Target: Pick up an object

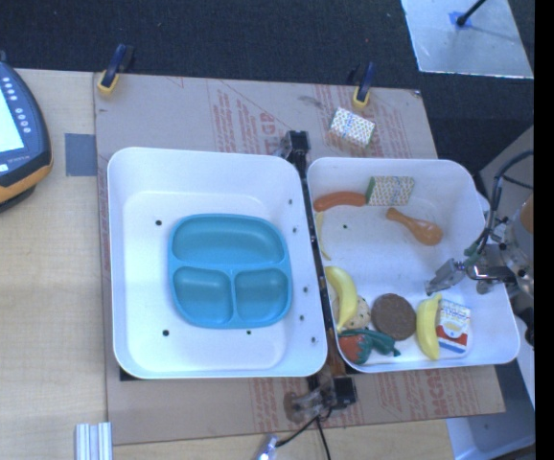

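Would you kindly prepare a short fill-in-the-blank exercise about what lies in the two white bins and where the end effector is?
1. The blue divided plate lies in the ____ bin.
2. The plate has ____ compartments.
3. The brown round cookie lies between two yellow ____.
4. The end effector hovers near the ____ edge of the right bin.

Missing words: left; three; bananas; right
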